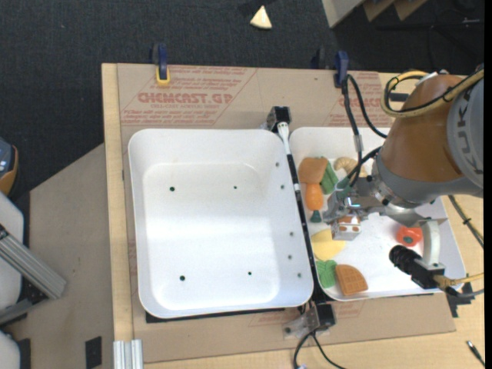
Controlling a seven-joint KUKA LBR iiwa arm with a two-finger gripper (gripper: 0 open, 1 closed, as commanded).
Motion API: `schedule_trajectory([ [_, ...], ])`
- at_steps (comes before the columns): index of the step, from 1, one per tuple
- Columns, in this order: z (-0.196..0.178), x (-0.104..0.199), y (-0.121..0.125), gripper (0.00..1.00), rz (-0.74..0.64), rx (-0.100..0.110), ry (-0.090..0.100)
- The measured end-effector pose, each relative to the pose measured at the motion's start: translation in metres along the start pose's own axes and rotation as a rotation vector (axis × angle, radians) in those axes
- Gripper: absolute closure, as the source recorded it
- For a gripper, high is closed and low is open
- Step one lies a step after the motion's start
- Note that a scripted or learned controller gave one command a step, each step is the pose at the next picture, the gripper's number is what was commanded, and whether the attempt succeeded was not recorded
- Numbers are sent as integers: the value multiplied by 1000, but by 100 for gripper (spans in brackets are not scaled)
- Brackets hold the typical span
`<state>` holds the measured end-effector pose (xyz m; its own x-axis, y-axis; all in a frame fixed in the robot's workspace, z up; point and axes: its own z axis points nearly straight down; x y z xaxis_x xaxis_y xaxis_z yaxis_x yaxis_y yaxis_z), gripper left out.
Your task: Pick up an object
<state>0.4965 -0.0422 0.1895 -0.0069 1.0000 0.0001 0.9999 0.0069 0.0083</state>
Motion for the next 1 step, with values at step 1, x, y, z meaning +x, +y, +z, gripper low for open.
schedule_trajectory([
  [1, -51, 88, 98, 100, -5, -6, 2],
])
